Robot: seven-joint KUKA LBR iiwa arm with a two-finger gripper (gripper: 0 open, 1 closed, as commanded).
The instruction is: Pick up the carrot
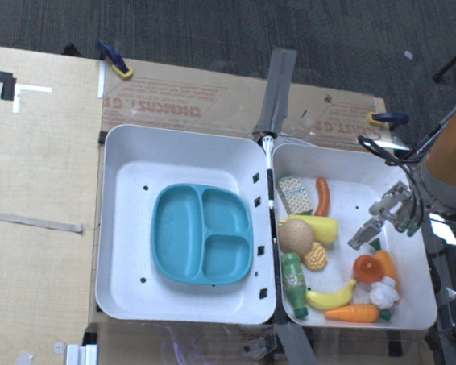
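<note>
The gripper (366,233) is hovering with jaws spread, holding nothing, above the right bin (351,168); the carrot (352,313) is lying by the front wall, so it needs lowering there

The fingers (382,221) hang over the right bin (351,170). Below them lies the carrot (352,313), with the banana (331,296) at its left. The tray (203,235) sits far left, in the left bin (120,207).

Smooth, glossy white plastic bins (109,230); a matt turquoise plastic tray (203,234); pale wood bench (36,157); glossy plastic carrot (352,313).
</note>
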